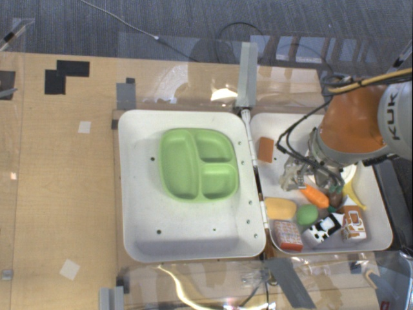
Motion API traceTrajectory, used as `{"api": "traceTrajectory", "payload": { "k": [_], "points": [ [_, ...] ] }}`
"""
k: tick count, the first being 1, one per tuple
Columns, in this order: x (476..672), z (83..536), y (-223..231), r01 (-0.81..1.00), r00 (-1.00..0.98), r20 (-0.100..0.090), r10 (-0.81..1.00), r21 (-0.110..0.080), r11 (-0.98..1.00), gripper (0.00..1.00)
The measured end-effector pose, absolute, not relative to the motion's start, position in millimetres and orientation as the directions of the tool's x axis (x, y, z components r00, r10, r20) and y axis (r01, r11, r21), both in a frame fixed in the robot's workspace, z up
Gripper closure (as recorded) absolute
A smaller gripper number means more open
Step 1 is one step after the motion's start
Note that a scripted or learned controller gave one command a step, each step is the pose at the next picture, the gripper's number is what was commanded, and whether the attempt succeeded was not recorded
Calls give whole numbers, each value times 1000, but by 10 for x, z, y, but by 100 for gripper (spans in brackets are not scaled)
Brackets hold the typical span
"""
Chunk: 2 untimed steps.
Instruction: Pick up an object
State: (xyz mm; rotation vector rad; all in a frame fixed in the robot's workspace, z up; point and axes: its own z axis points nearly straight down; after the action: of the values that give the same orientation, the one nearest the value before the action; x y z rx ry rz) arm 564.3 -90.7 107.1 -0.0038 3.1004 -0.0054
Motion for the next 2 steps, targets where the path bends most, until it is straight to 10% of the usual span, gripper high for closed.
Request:
{"api": "traceTrajectory", "payload": {
  "k": [1,2],
  "points": [
    [5891,2699,-1081,159,-987,-25,159,0,987,100],
    [5869,2630,-1073,158,-987,-11,158,1,987,0]
  ]
}}
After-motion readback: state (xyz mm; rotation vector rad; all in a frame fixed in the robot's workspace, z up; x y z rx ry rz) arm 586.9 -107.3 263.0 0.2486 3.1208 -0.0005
